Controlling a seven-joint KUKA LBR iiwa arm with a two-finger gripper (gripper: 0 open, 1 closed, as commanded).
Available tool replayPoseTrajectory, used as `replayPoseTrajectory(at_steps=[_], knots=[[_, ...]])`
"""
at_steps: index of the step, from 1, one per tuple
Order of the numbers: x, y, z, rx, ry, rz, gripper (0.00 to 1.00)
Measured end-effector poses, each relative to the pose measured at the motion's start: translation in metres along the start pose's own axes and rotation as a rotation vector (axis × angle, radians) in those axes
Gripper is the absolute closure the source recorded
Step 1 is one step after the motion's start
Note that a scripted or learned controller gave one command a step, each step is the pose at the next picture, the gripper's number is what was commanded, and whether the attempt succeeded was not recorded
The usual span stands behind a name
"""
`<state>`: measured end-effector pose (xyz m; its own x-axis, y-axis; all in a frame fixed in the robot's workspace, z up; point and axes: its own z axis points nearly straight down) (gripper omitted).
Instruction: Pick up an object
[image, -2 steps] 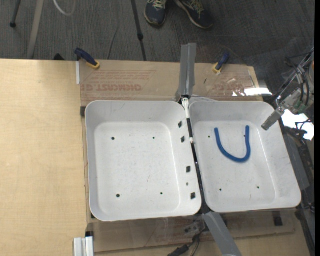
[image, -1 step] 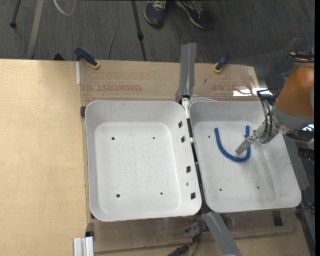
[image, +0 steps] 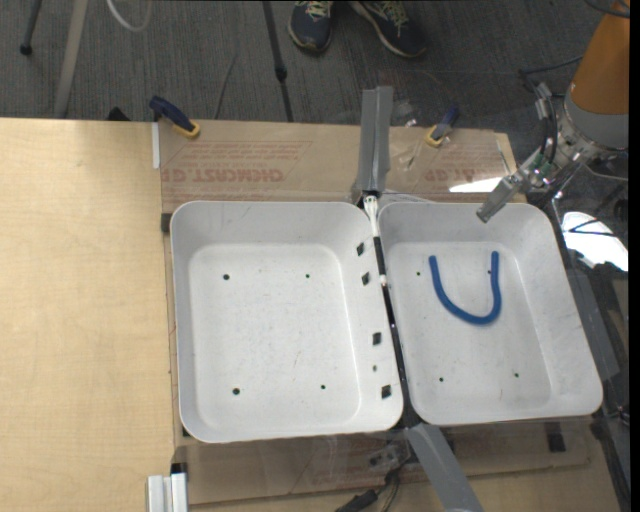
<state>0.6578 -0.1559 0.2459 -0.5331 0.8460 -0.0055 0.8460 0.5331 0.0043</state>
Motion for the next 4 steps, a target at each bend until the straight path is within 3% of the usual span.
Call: replayPoseTrajectory(at_steps=[1, 2, 3, 4], knots=[[-0.050, -0.030, 0.137, 0.002, 0.002, -0.016, 0.00], [0.000, -0.029, 0.153, 0.002, 0.005, -0.394, 0.00], [0.050, 0.021, 0.153, 0.001, 0.003, -0.279, 0.00], [0.079, -0.046, 0.153, 0.003, 0.005, -0.304, 0.00]])
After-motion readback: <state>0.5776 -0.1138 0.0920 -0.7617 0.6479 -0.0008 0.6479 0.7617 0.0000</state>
